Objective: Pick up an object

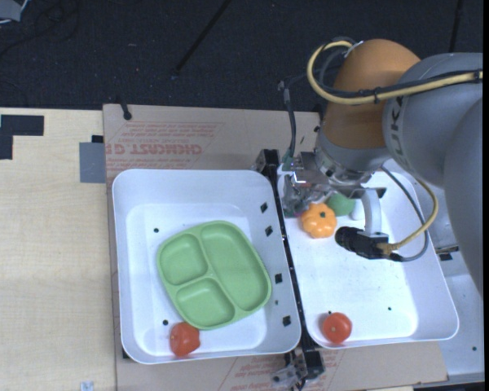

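Observation:
My gripper (300,192) is low over the far left corner of the right bin (407,300), under the arm's orange band. Just to its right lies a small orange pumpkin-shaped toy (318,221), close to the gripper; whether they touch is unclear. A green object (343,204) peeks out behind the pumpkin, partly hidden by the wrist. A red tomato (337,327) rests near the right bin's front edge. In the left bin (138,218) lie a green divided plate (214,274) and a second red tomato (184,338) at the front.
A black cable connector (360,241) hangs from the wrist over the right bin, with a yellow hose looping by it. The divider between the bins (281,259) runs just left of the gripper. Cardboard (196,137) lies behind the bins.

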You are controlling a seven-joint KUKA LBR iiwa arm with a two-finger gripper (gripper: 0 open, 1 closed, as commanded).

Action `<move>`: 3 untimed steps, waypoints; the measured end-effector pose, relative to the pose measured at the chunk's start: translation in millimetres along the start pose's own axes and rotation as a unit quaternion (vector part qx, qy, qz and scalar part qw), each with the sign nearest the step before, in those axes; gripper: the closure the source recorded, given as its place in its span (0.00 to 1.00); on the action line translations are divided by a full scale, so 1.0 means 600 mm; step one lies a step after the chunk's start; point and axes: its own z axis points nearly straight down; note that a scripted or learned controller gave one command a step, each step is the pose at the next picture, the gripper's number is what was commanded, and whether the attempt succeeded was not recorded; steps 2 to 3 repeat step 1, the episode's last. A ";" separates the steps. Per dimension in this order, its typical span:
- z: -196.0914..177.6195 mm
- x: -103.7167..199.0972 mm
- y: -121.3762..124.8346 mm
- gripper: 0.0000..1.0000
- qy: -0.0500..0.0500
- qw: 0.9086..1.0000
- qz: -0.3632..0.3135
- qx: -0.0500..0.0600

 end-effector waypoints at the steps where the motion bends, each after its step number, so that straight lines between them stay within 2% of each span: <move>1: 0.019 0.082 -0.001 1.00 0.000 1.000 -0.001 0.002; 3: 0.019 0.082 -0.001 1.00 0.000 1.000 -0.001 0.002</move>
